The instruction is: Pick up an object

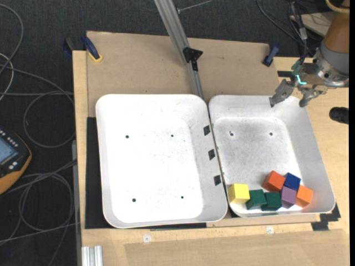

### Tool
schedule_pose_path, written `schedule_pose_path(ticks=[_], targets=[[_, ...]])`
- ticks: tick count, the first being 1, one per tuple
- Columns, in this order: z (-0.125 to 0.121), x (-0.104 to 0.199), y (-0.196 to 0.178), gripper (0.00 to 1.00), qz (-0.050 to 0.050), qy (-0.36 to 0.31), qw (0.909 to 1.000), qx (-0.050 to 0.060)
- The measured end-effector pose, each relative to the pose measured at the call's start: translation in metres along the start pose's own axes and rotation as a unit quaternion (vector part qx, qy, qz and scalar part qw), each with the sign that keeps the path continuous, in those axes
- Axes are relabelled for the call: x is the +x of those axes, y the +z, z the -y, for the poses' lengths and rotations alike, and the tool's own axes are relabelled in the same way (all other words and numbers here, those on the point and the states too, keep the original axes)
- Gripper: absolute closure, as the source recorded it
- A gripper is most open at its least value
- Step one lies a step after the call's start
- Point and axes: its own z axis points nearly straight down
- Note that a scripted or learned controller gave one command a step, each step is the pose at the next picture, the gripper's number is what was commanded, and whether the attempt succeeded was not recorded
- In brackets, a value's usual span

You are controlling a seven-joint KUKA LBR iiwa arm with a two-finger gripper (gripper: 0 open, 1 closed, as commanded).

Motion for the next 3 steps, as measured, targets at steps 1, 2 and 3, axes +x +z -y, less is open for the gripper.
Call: schedule_pose_path(ticks=[1,2,3], targets=[[-0.001,0.0,-0.003,0.0,0.001,-0.001,1.0,-0.002],[0.006,0.007,0.055,0.0,0.0,0.0,1.0,0.0],[0.007,0.013,0.118,0.0,0.0,0.0,1.0,0.001]])
